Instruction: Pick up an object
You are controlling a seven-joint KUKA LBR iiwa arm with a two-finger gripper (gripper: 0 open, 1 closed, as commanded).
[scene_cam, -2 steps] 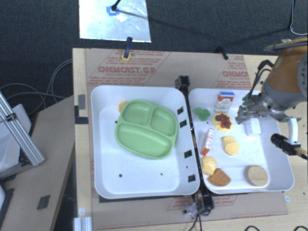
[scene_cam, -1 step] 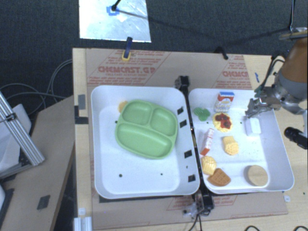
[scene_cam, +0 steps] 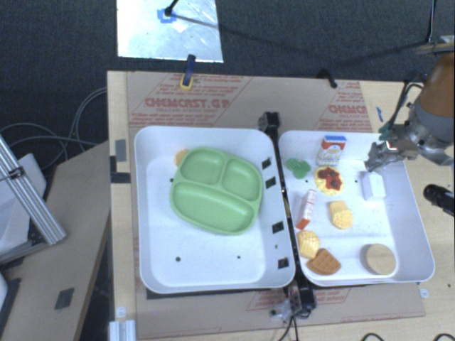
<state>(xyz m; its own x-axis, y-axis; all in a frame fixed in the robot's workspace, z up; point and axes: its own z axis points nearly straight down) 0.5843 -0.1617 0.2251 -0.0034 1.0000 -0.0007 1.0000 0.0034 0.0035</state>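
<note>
Your gripper [scene_cam: 379,156] hangs over the upper right part of the right bin [scene_cam: 412,222] — whether it is spread or pressed together you cannot tell from here, and nothing shows in its grasp. Just below it lies a pale rectangular block [scene_cam: 371,186]. To its left sit a small carton [scene_cam: 332,148], a green piece [scene_cam: 298,168] and a pizza toy [scene_cam: 329,180]. Lower down you have a tube [scene_cam: 307,209], a yellow piece [scene_cam: 340,215], a waffle [scene_cam: 325,262] and a round tan disc [scene_cam: 379,258]. The left bin [scene_cam: 156,261] holds a green divided plate [scene_cam: 215,190] — well apart from the arm.
</note>
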